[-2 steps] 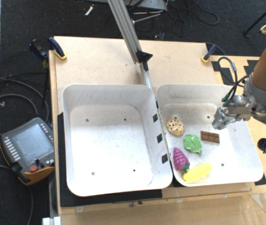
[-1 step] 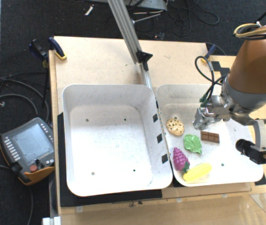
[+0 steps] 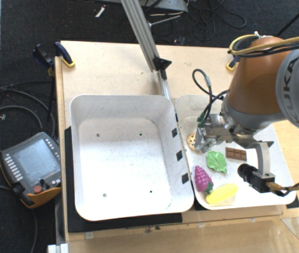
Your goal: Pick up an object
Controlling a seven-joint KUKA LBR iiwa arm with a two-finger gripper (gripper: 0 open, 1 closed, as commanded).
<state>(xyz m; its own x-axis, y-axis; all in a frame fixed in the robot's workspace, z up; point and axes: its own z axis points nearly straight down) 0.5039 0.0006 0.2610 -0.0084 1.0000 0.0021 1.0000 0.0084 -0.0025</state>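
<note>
Two white bins [image 3: 86, 109], right bin holding one green leaf [image 3: 216, 161], one purple grapes [image 3: 202, 179], one yellow piece [image 3: 222, 193], one brown bar [image 3: 235, 153], hand [image 3: 202, 139] grip unclear

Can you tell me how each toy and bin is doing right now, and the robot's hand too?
End effector: low in the right bin, over its upper left part, by the tan round thing.
Tan round thing: lying flat, partly hidden.
Green leafy toy: lying loose.
Brown bar: lying flat.
Purple grapes: lying loose.
Yellow toy: lying on its side.
Right bin: holds all the toys.
Left bin: sitting level.
</note>
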